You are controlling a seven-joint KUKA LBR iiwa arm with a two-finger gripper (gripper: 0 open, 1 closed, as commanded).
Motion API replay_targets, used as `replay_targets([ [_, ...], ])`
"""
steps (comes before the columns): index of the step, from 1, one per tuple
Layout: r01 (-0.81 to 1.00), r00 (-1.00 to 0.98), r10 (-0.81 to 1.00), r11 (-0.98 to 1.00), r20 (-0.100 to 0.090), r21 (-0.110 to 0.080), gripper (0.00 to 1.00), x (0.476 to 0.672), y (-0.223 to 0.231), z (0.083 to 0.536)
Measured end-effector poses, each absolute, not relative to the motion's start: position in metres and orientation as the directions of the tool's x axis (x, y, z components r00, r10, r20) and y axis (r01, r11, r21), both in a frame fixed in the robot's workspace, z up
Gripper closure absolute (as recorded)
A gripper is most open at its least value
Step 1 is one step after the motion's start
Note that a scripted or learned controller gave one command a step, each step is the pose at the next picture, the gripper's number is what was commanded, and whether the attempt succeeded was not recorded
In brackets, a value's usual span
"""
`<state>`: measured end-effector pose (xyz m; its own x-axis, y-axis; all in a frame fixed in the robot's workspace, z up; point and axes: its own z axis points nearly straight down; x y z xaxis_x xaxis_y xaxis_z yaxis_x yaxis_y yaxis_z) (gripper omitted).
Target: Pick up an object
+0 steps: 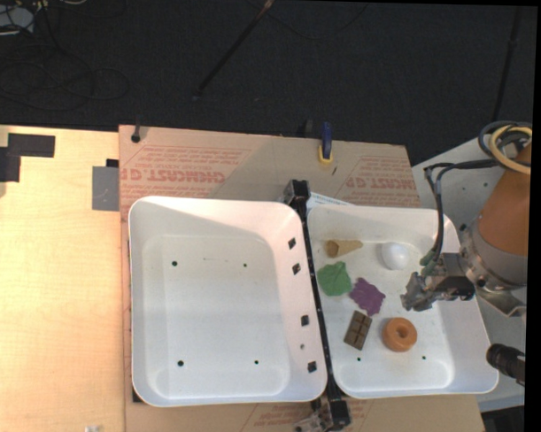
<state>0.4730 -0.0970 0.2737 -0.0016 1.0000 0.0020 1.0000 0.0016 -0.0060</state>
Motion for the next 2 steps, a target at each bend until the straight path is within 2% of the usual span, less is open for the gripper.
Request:
replay_targets([
  [1,1.0,-0.009,1.0,0.009,0.002,0.011,1.0,0.477,-0.032,0.398],
  [2,1.0,-0.003,1.0,0.003,0.001,-0.008,1.0,0.482,0.008,0.312],
])
